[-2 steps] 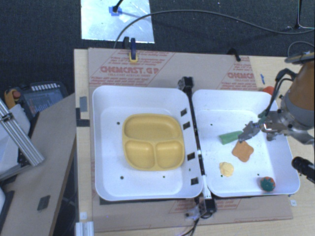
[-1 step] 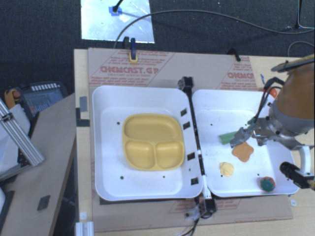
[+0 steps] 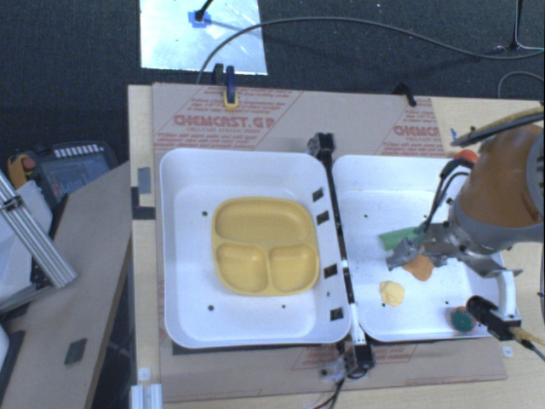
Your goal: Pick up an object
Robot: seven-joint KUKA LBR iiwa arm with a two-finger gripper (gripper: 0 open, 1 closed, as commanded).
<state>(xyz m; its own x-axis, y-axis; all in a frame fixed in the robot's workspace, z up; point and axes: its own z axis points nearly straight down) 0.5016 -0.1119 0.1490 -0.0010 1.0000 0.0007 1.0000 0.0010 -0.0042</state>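
Low over the right bin (image 3: 366, 186), the end effector (image 3: 407, 254) hung beside a flat green piece (image 3: 393, 238) and an orange lump (image 3: 419, 268); its state could not be told. Nothing looked lifted yet. A pale yellow lump (image 3: 392, 293) lay nearer; the left bin (image 3: 183, 194) held a smooth yellow divided tray (image 3: 264, 245).

A single fixed camera looks down at a slant from above onto the cardboard-covered table (image 3: 281, 109), far enough back to take in both shallow white plastic bins (image 3: 183, 254), side by side at centre. The grey, orange-banded arm (image 3: 502, 186) enters from 3 o'clock.
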